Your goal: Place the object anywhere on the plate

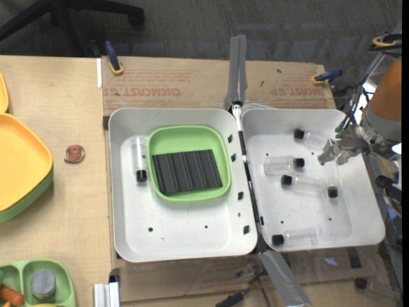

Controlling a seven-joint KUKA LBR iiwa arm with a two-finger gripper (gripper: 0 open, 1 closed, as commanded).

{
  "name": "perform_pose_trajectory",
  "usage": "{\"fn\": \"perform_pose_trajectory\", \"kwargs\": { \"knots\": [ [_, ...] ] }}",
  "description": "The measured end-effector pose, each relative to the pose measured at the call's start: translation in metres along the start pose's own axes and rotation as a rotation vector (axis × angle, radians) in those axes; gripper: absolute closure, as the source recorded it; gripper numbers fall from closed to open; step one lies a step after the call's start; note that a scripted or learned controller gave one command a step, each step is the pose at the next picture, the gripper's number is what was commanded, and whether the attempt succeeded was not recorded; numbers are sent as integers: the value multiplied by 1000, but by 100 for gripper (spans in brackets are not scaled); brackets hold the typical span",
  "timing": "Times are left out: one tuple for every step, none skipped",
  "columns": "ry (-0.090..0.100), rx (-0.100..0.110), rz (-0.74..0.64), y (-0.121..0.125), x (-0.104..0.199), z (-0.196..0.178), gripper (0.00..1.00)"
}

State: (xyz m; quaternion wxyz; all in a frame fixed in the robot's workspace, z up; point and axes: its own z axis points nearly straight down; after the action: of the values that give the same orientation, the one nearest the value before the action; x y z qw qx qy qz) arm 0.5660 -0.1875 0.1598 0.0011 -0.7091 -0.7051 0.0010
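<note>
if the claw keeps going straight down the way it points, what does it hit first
Most likely the bare floor of the right bin. The claw hangs over a spot with no vial directly beneath, and the nearest clear vial lies to its left in the picture. Depth is hard to judge from this slanted view.

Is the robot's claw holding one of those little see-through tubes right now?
It can't be told from here. The two-finger gripper hangs over the right white bin, near clear plastic tubes with black caps, but any hold is too small to see.

Even overhead light, soft shadows, slightly soft focus
</note>
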Motion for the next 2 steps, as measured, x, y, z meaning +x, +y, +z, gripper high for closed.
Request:
{"fn": "perform_pose_trajectory", "kwargs": {
  "knots": [
    [0, -1, -178, -51, 37, -39, 100],
    [0, -2, -179, -51, 37, -40, 0]
  ]
}}
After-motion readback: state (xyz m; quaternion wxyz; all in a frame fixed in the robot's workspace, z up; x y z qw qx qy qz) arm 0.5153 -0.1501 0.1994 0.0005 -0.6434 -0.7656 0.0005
